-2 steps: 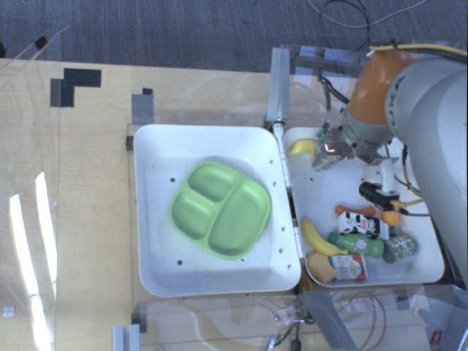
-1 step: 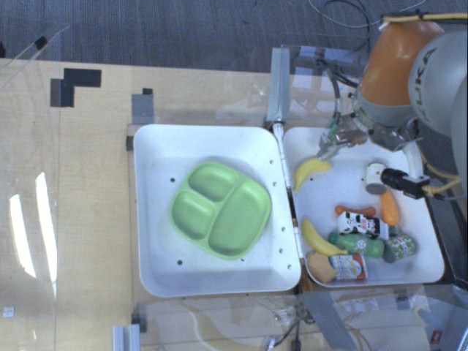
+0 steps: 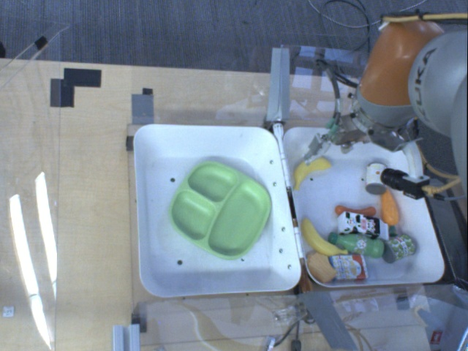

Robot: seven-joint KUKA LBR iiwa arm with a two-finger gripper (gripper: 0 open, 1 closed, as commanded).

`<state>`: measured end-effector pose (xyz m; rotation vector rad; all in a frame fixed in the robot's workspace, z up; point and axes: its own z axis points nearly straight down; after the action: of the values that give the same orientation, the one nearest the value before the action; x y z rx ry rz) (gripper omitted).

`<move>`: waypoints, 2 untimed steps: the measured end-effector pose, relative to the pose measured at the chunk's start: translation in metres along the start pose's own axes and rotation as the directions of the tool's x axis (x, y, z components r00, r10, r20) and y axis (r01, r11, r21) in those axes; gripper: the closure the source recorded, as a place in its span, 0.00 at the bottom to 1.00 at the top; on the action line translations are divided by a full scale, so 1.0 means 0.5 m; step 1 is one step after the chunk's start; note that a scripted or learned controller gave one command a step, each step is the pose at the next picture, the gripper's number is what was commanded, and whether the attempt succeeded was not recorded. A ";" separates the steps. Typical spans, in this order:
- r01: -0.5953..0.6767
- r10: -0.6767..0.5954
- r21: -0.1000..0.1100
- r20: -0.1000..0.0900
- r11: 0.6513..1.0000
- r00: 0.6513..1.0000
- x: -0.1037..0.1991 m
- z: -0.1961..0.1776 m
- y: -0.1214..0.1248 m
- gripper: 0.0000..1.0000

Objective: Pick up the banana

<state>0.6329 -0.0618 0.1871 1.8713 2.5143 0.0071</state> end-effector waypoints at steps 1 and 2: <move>0.139 -0.139 0.002 -0.001 0.990 0.990 -0.069 0.200 0.041 0.00; 0.063 -0.063 -0.002 0.001 0.998 0.998 -0.061 0.195 -0.089 0.00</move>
<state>0.5998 -0.1040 0.0892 1.7896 2.5710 0.0082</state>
